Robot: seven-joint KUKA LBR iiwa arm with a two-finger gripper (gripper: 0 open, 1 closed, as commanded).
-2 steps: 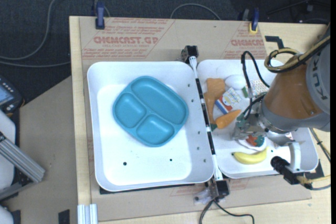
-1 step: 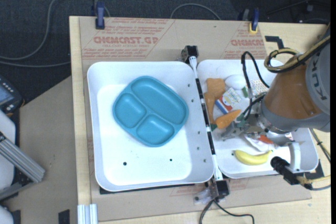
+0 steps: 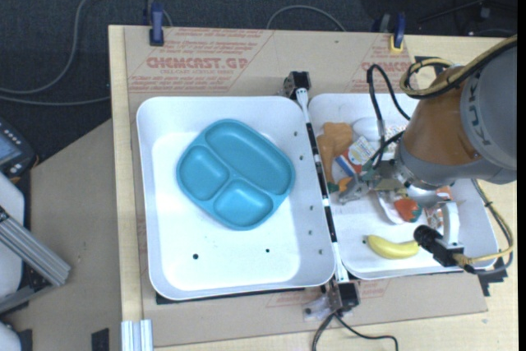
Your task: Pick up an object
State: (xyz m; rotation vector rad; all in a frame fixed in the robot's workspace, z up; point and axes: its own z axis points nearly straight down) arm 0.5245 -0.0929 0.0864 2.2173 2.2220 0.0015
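Gripper (image 3: 362, 187) is buried in the clutter (image 3: 349, 160) in the right bin (image 3: 485, 247), up and left of the banana (image 3: 391, 246). Can't tell how open it is or what it's got. Packed items could easily slip or snag.

— What sits in the left bin (image 3: 156, 177)?

— A blue divided plate (image 3: 235, 173), tilted, three compartments, near the bin's centre.

— And the right bin (image 3: 345, 259)?

— A banana (image 3: 391, 247) lies at its lower edge. Above it is a clutter: a brown piece (image 3: 333, 140) beside the divider, small colourful items, something red (image 3: 407, 210).

— The arm (image 3: 460, 127)?

— It enters from the frame's right, orange band showing, and hangs over that clutter. The gripper (image 3: 366, 183) sits low among the items; its grip is unclear.
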